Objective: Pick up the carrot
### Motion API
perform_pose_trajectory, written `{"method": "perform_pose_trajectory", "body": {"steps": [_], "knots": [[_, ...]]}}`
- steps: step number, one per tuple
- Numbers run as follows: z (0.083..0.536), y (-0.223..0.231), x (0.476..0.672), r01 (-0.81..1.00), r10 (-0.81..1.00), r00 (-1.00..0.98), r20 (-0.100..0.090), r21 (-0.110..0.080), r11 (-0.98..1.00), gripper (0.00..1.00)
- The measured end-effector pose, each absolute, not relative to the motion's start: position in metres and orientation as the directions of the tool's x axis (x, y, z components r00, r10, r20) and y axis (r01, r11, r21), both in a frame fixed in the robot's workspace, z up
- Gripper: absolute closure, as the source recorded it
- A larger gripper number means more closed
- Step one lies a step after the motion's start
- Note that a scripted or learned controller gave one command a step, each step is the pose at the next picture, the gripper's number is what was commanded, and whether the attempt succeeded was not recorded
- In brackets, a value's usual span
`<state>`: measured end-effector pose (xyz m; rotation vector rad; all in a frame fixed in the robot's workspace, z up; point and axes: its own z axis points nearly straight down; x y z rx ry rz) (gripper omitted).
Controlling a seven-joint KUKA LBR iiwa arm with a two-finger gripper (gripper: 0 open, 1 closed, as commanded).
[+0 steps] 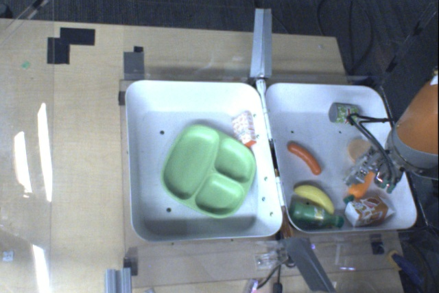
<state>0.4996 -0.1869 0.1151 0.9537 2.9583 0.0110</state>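
In the right bin (329, 96), the carrot (359, 183) lies near the right wall, directly beneath the tool (374, 173). Its long axis runs from near-left to far-right. Whether the tool grips it cannot be told.

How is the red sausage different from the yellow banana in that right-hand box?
The sausage is reddish-orange and slim; the banana is yellow and thicker. The sausage lies alone on bare bin floor, slanting down to the right; the banana rests against a green item near the front wall. Both lie in the right bin.
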Motion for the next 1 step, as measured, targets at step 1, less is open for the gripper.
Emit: {"method": "perform_pose_trajectory", "body": {"steps": [1], "knots": [[0.0916, -0.1338, 0.4927, 0.393, 0.393, -0.919, -0.021, 0.001, 0.920, 1.00]]}}
